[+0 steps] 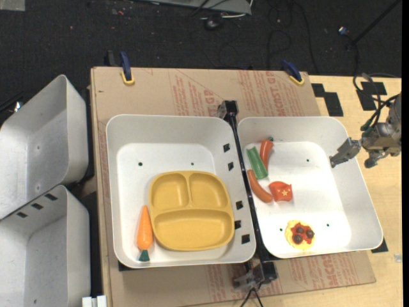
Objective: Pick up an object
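1. Plainly at the outset: gripper (356, 153) poised at the right rim of the right bin (358, 190), fingers splayed apart and pinching nothing; no object lifted.
2. Left to do, by judgement: choosing a target, descending over it, closing, and raising it clear of the bin floor.
3. Candidate objects in the right bin, all resting on the floor and well apart from the gripper:
   - green stick (257, 162), slim and straight, lying slantwise near the divider;
   - red pepper (266, 149), small and curved, just beside the green stick's upper end;
   - orange sausage shape (259, 186), elongated, touching or nearly touching the red block (281, 191);
   - yellow disc with dark toppings (301, 233), flat, near the front wall.
4. Left bin (121, 171): yellow divided plate (192, 211) lying flat, with a carrot (145, 230) just beside its left edge.
5. Closest to the gripper, by judgement: red block and pepper, both compact.
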Motion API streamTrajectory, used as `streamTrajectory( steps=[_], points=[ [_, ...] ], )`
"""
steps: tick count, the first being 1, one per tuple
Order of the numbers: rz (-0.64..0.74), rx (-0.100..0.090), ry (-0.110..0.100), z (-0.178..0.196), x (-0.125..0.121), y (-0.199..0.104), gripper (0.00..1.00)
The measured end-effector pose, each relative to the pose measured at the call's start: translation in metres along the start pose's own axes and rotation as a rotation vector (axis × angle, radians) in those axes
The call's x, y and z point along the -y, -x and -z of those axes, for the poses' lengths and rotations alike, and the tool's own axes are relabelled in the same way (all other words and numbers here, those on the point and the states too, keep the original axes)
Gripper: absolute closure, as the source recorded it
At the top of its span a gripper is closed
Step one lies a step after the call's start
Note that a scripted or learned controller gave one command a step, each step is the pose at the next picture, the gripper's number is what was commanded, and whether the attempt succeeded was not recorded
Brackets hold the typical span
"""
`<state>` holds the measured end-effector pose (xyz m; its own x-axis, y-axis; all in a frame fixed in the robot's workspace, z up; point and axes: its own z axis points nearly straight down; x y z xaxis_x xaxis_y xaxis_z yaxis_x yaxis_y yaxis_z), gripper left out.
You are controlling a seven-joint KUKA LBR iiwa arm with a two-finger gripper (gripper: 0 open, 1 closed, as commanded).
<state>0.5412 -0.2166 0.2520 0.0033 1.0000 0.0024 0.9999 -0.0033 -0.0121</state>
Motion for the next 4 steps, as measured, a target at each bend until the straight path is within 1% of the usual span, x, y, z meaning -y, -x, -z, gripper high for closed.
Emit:
streamTrajectory(
  steps=[1,2,4],
  points=[
    [0.004,0.003,0.012,0.007,-0.003,-0.001,0.0],
    [0.003,0.002,0.009,-0.042,-0.011,0.003,0.0],
    [0.003,0.001,0.007,-0.142,-0.001,-0.014,0.0]
  ],
)
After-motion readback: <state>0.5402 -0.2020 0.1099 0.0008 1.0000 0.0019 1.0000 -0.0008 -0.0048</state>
